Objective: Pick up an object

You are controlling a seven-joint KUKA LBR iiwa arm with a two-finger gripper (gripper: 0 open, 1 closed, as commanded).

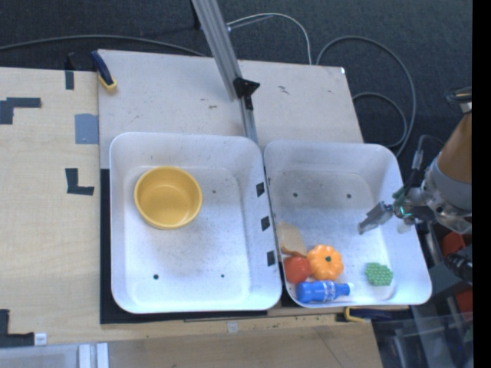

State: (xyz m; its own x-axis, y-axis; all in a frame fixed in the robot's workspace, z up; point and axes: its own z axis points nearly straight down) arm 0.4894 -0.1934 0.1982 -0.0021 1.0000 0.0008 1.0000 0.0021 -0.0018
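Over the right bin's (383, 159) right side, the gripper (376, 218) hung empty, its opening unclear, with the orange pumpkin (325, 261) unpicked.

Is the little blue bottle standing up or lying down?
Lying down. The small blue plastic bottle rests flat on its side along the right white bin's near wall.

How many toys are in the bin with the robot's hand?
5, all near the front edge of the right bin: a tan piece, a red thing, an orange pumpkin, a blue bottle and a green lump. More could hide underneath.
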